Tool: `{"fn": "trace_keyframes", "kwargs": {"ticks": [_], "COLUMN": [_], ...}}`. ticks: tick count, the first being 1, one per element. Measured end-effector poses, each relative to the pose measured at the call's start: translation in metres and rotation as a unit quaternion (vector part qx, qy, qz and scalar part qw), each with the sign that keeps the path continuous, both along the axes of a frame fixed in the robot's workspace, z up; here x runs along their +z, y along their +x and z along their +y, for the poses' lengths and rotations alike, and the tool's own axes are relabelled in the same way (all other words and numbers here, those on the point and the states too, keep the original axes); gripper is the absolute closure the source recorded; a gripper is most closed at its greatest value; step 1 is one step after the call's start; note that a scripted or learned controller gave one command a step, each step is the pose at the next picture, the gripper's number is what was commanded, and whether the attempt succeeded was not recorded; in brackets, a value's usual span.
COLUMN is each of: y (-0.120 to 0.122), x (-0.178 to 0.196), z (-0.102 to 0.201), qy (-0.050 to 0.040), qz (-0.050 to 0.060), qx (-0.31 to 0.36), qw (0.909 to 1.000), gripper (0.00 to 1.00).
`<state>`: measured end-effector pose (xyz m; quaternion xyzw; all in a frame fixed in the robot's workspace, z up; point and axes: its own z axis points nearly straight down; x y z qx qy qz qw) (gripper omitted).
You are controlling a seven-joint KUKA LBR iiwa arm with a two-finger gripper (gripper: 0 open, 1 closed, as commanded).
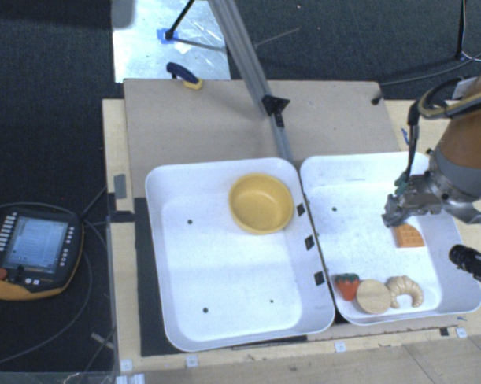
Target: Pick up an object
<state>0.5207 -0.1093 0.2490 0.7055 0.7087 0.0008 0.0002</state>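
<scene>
My gripper [397,212] hangs low over the right bin [358,183], near its right side. Just below and right of it lies a flat orange waffle-like piece [408,236], partly covered by the gripper's body. At the front of that bin sit a small red tomato-like toy [347,285], a round tan disc [373,296] and a beige croissant [405,290]. A yellow bowl [260,202] rests at the back right of the left bin [197,307].
A grey pole [252,69] slants across the brown board behind the bins. A teach pendant [34,251] lies on the floor at the left. Black clips [309,241] join the bins' shared edge.
</scene>
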Motion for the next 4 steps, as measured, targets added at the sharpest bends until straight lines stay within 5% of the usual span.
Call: {"fn": "trace_keyframes", "kwargs": {"ticks": [4], "y": [0.065], "x": [-0.031], "z": [0.195], "qy": [0.0001], "qz": [0.001], "qx": [0.0], "qw": [1.0], "gripper": [1.0]}}
